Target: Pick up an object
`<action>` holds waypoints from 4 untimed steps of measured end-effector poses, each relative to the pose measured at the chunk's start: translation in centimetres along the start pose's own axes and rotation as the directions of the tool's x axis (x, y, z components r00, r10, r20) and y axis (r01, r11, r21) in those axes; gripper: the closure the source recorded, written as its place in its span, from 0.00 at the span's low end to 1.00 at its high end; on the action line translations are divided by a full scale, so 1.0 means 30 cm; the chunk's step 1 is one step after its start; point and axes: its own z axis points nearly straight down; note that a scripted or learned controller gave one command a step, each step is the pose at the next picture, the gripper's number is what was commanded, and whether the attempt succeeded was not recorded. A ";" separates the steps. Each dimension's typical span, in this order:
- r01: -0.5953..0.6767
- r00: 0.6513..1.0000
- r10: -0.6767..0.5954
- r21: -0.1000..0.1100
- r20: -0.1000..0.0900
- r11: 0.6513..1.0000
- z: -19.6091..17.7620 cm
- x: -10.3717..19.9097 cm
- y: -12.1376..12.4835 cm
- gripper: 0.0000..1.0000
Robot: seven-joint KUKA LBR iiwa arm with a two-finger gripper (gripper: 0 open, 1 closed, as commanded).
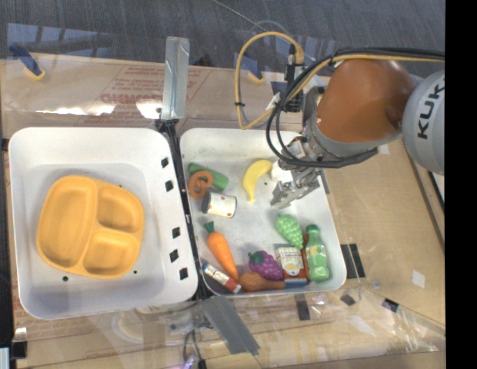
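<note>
Under me, a bench (392, 229) is holding two white bins side by side. One of them, the right bin (223, 141), is full of toy food, and any of it could be my thing to pick up. Closest to my pincer (291, 189) are a yellow banana (256, 177), just to its side, and a bumpy green fruit (289, 231), just below it. My pincer is hanging over the bin floor between these two. I am not holding anything that I can see, and I cannot tell how far open it is. Further along, a green bottle (317, 254) is lying next to a small red box (288, 261). Purple grapes (265, 265) are sitting beside the box. An orange carrot (221, 254) is lying near the bin's middle wall. Above the carrot are a small white can (221, 204) and an orange ring (200, 183) with some green next to it. Over in the left bin (38, 144), a yellow plate (89, 226) with three parts is resting.
</note>
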 end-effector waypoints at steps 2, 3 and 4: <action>0.007 1.000 -0.007 0.011 -0.004 1.000 0.256 -0.044 -0.143 0.00; -0.021 1.000 0.021 0.016 -0.010 1.000 0.024 0.112 -0.134 0.00; 0.149 0.989 -0.148 0.016 -0.009 0.989 0.242 0.028 -0.240 0.00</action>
